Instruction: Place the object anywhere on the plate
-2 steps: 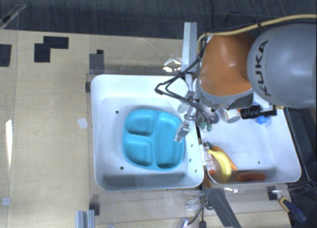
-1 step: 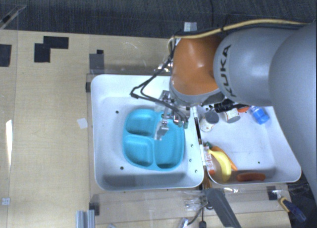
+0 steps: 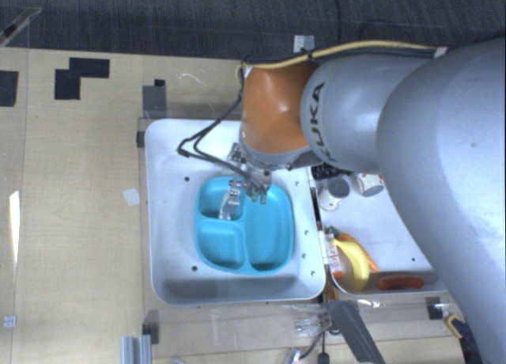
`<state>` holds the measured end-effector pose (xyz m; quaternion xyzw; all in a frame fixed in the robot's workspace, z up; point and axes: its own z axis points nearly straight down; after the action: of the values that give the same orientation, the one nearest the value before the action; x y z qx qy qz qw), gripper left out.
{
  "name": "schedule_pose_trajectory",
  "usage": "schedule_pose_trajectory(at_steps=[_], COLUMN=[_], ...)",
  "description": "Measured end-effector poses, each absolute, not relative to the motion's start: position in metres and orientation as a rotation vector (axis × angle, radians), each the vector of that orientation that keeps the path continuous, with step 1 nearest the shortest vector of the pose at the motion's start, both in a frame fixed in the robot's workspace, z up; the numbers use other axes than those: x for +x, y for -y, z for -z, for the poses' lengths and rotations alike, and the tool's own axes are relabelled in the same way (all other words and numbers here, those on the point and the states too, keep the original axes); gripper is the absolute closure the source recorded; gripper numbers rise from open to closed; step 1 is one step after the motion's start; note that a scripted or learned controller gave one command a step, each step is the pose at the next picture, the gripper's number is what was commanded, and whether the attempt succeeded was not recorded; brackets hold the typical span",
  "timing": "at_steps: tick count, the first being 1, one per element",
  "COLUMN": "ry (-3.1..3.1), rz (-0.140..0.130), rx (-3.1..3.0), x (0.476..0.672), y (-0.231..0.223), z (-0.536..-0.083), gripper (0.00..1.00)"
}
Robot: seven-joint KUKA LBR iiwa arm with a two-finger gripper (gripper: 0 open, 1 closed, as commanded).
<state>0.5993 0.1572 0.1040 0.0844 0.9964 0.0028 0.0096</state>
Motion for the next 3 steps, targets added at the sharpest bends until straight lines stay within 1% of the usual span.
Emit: schedule_pose_trajectory(at_steps=[1,2,3], ry=[-3.119,-3.067,-3.000], rz=[-0.009,-0.018,-0.044], rx=[0.250,0.563,0.749], x=[0.589,0.606,0.554], y=[-0.136,-0.232,-0.233], z=[-0.125,-0.105,-0.107], gripper=[0.00,0.00,0.00])
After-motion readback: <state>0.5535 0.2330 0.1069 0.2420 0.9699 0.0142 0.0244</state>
